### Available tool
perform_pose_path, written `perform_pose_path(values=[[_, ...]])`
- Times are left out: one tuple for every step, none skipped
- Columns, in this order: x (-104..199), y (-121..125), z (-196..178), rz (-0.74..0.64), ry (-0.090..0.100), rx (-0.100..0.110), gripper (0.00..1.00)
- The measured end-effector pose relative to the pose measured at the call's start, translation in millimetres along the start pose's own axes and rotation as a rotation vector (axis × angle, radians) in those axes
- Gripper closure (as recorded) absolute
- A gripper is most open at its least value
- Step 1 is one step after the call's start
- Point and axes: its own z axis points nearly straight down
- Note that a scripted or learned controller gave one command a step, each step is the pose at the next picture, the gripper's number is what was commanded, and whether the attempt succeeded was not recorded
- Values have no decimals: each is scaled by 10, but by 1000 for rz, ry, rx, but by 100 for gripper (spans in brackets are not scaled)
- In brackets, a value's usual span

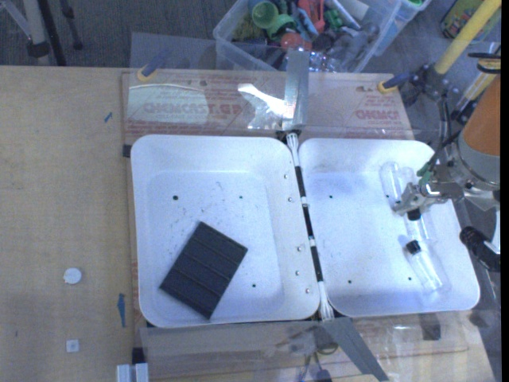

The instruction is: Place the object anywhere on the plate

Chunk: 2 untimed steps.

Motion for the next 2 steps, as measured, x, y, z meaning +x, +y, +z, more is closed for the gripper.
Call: perform_pose_path(values=[[652,1336,-177,-111,-1,-1,100],[1339,1379,-1688,-302,-2,-3,100]])
